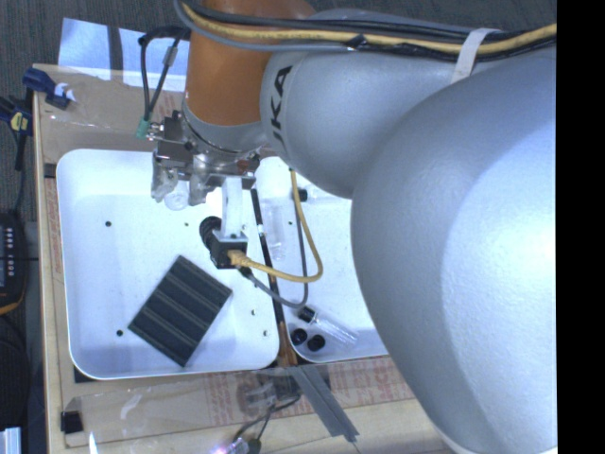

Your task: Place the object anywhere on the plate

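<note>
camera view is taken from above at a slant, and the scene is read from its left side across. at the far left a strip of bench (43, 282) is seen, with dark clutter along its edge and a small blue item near the upper corner. next comes the left bin (95, 253), a shallow white tray with rounded corners and a few small dark holes in its floor. on that floor, toward the near edge, a dark ribbed rectangular plate (181, 309) is laid flat and turned at an angle, with bare white floor all round it. above it, near the bin's far wall, the gripper (180, 192) is held low over the floor, pointed downward, well apart from the plate. whether its fingers are parted or closed cannot be told, since the tips are blurred against the white; something pale or clear seems to be at the tips, but it cannot be made out. the object cannot be identified with certainty. above the gripper the orange band (232, 55) is seen, wrapped by black and yellow cables. to the right, the grey arm (454, 206) is swung across the frame, and most of the right bin (331, 343) is covered by it.
</note>
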### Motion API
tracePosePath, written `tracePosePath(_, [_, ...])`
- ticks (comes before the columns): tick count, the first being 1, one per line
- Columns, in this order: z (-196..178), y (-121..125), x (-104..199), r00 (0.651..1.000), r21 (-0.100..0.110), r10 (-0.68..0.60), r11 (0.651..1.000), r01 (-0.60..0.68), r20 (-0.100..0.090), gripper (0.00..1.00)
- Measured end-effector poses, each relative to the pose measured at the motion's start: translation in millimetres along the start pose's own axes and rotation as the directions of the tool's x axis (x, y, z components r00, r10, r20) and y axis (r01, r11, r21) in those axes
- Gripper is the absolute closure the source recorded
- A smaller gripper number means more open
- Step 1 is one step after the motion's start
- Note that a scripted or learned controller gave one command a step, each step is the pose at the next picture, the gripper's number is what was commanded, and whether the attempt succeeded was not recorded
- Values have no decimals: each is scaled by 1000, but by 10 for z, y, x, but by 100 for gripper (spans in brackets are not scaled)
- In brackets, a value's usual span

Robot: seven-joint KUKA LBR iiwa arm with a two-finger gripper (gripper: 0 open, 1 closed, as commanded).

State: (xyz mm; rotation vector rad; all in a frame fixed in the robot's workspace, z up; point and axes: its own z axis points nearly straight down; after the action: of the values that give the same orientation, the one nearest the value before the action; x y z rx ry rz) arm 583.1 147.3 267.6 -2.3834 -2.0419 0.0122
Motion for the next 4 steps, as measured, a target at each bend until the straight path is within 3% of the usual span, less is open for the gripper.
tracePosePath(1, [1764,448,410,972,-1,235,972,-235,-2,100])
tracePosePath(2, [-114,105,92,982,-5,-191,982,191,-1,100])
tracePosePath(3, [1761,675,395,932,-1,-363,932,363,-1,100])
tracePosePath(4, [1766,292,566,986,0,-166,986,166,-1,100])
